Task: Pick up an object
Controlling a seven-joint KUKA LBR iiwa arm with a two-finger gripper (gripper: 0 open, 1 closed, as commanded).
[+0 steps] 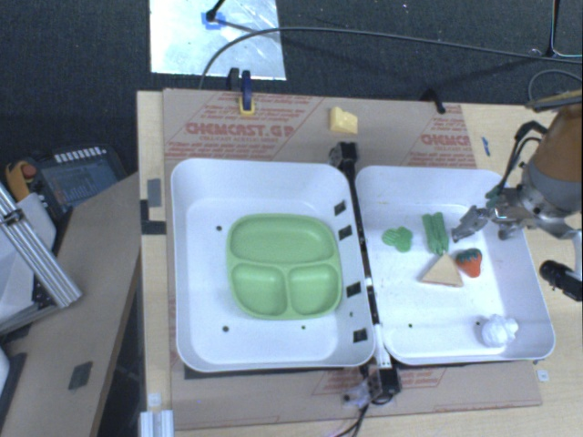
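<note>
Nothing lifted yet — the gripper, fingers apart and bare, hovers at the strawberry's twelve o'clock — grasp remains.

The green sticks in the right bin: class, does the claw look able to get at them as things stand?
Probably yes. The claw hovers just right of the green sticks, with nothing lying between them or on top.

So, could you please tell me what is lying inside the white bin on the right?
Inside the right-hand shallow white bin lie a small green leafy piece, green sticks, a tan wedge, a red strawberry-like toy and a white lump. The hand covers some floor.
</note>
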